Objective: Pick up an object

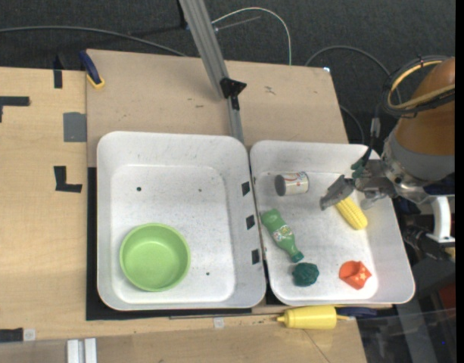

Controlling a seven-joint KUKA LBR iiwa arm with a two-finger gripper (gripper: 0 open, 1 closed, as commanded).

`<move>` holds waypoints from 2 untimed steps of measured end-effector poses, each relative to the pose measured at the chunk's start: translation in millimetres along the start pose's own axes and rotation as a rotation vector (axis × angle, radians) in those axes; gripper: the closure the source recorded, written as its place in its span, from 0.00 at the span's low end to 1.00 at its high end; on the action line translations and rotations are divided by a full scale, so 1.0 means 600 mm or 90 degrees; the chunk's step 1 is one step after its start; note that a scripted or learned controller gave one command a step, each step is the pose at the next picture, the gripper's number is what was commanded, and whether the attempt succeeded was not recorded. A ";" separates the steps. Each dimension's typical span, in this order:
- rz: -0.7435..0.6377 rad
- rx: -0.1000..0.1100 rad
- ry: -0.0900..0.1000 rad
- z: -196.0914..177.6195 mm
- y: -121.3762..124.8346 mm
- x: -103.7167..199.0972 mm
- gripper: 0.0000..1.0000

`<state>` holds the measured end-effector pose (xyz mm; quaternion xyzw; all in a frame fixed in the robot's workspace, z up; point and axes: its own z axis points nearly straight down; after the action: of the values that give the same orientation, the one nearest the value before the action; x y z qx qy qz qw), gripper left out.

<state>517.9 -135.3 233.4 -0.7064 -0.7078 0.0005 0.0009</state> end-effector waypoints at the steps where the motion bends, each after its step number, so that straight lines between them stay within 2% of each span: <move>1: 0.000 0.000 0.000 0.000 0.000 0.000 0.00; 2: 0.001 0.003 0.000 0.083 -0.018 0.001 0.00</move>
<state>507.2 -134.7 183.5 -0.7070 -0.7072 0.0022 0.0029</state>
